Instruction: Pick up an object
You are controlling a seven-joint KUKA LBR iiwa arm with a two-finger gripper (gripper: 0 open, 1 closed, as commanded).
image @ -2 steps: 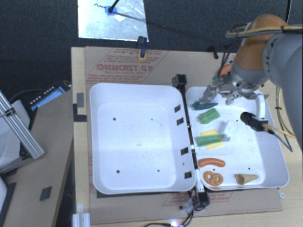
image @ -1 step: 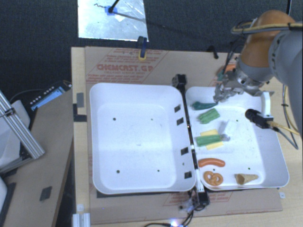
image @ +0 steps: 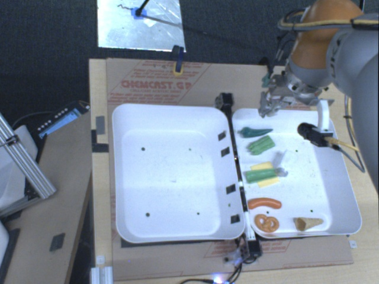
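Observation:
My gripper [image: 267,110] hangs over the far left corner of the right bin [image: 331,182], just above a teal pepper-like piece [image: 256,132]. Nothing shows between its fingers. Below that piece lie a green ridged piece [image: 261,145], a small grey piece [image: 279,158], a green and yellow piece [image: 261,175], an orange sausage [image: 264,203], a pretzel [image: 266,222] and a tan cone [image: 308,222]. All of these rest on the bin floor.
The left bin [image: 172,170] sits beside the right one, with a black hinged divider [image: 234,164] between them. Both rest on a cardboard sheet [image: 154,81]. A shiny foil square [image: 140,16] lies on the dark floor behind.

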